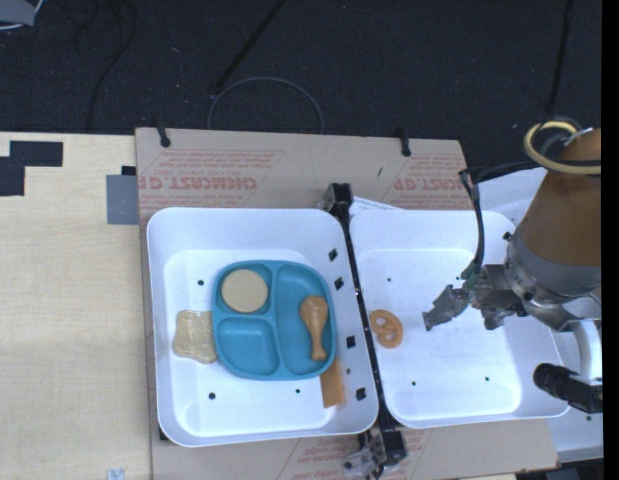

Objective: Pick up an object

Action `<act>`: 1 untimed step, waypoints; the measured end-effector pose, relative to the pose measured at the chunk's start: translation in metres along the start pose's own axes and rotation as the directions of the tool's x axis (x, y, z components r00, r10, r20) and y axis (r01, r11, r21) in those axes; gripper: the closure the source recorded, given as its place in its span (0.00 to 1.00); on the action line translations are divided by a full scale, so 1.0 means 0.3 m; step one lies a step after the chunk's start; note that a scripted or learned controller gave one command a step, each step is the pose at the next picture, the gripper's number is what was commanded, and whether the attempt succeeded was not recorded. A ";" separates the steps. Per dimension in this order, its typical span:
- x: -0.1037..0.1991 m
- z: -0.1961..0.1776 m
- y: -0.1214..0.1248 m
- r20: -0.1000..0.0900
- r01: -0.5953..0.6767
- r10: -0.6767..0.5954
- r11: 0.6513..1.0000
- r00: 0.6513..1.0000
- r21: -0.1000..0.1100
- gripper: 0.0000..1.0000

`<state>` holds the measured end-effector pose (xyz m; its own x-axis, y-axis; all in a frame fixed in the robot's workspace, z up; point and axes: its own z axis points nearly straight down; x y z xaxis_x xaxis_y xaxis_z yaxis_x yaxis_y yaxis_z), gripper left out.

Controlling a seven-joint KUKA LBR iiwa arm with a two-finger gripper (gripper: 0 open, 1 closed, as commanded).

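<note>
**Pretzel-shaped toy in the right bin, gripper poised beside it**

Pretzel-shaped orange-brown toy [386,328], one in number, lies flat on the floor of the right white plastic bin [459,408], close to that bin's left wall and apart from everything else. One dark two-finger gripper [439,313] on the grey arm [564,228] sits just right of the pretzel without touching it; whether its fingers are apart or together cannot be told, and nothing is seen between them. The left white plastic bin [179,408] contains one blue three-compartment plastic tray [264,353], which carries one round tan biscuit [243,290] in its far-left compartment and one tan toy drumstick [316,326] in its right compartment. One pale yellow bread-like piece [194,336] touches the tray's left edge, and one flat orange-brown strip [332,386] lies by its near-right corner. Both bins rest on one cardboard sheet [289,168] bearing red mirrored print, not legible with certainty.
</note>
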<state>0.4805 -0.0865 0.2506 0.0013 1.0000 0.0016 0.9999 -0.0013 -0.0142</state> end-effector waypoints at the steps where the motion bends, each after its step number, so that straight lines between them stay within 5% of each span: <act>1: -0.001 -0.019 0.006 0.001 0.002 -0.002 1.000 1.000 -0.010 0.00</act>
<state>0.4823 -0.0866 0.2562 -0.0004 1.0000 0.0011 1.0000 0.0004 -0.0043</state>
